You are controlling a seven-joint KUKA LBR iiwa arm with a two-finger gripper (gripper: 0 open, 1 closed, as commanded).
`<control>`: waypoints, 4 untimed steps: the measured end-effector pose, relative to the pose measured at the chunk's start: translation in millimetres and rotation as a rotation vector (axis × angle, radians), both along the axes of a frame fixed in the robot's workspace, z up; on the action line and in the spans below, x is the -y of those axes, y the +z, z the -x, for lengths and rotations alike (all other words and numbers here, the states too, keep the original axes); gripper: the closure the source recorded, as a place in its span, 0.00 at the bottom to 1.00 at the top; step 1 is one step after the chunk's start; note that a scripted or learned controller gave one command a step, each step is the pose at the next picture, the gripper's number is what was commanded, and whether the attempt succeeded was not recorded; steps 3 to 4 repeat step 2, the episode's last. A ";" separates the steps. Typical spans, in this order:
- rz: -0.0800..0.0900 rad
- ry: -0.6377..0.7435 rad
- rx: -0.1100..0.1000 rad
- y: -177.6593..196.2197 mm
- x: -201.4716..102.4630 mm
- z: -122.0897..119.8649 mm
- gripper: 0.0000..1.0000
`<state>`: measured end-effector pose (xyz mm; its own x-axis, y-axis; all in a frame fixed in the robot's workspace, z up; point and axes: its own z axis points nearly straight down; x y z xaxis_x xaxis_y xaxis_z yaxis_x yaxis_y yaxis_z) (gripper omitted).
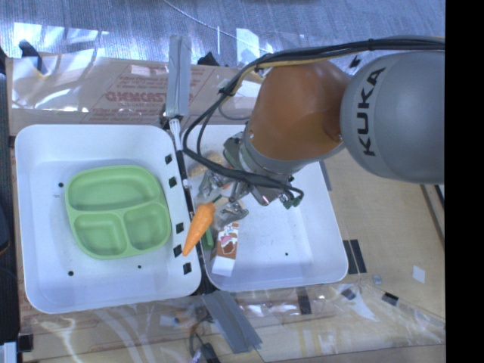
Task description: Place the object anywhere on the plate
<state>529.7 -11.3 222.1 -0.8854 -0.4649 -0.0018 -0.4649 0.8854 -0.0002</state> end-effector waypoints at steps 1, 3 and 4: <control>-0.001 -0.023 -0.002 -19.4 -67.9 -75.2 1.00; 0.000 -0.027 0.001 -17.8 -65.4 -76.0 0.00; 0.000 -0.027 0.001 -17.8 -65.4 -76.0 0.00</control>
